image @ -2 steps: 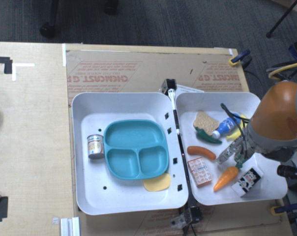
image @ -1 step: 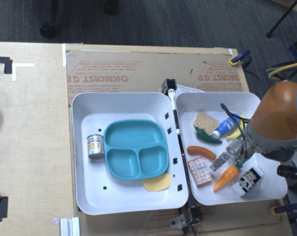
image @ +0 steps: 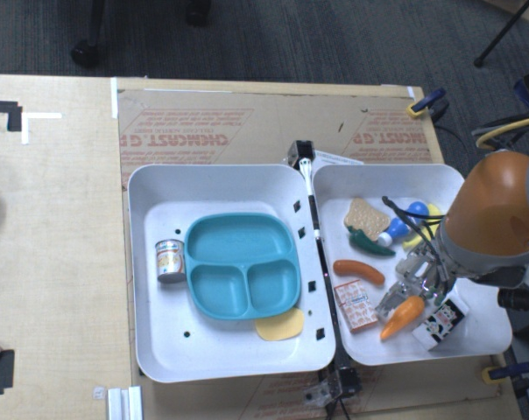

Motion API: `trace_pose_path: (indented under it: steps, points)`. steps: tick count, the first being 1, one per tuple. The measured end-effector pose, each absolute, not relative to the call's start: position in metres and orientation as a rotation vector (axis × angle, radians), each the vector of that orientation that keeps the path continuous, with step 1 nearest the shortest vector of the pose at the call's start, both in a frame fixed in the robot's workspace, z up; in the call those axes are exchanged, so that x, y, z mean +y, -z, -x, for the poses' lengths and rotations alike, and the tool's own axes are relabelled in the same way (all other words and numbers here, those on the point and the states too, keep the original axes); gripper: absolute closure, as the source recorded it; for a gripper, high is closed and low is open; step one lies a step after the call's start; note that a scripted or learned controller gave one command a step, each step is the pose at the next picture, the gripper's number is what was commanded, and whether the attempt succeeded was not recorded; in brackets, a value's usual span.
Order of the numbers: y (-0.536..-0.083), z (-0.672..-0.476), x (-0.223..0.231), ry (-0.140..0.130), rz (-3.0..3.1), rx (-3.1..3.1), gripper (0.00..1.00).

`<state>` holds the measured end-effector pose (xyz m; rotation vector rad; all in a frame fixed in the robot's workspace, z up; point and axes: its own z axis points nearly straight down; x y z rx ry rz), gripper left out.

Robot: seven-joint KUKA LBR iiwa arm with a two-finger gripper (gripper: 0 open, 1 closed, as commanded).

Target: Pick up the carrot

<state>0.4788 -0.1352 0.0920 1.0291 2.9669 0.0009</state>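
Note:
The carrot [image: 398, 319] is orange and lies at a slant near the front of the right bin [image: 483, 344]. It sits between a red and white packet [image: 356, 305] and a black and white box [image: 443, 320]. My gripper [image: 413, 303] hangs right over the carrot's thick upper end. Its fingers [image: 392, 302] stand apart on either side of that end, so the gripper is open. The orange-banded wrist [image: 495, 204] hides the bin's right part.
Further back in the right bin lie a sausage [image: 359, 270], a bread slice [image: 366, 214], a green piece [image: 370, 240] and a blue and white bottle [image: 396, 228]. The left bin [image: 151, 339] holds a teal divided plate [image: 243, 265], a small can [image: 169, 259] and a yellow slice [image: 279, 325].

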Motion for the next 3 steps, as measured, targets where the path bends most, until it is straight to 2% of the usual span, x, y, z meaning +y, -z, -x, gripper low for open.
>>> trace_pose_path:
  steps: [1,2,3]
  points:
    - [-0.102,-0.482,-0.136,-0.003,-1.036,2.957,1.00]
    - [-0.164,-0.486,-0.096,-0.001,-1.346,2.832,1.00]
    - [-0.164,-0.486,-0.096,-0.001,-1.347,2.832,0.00]
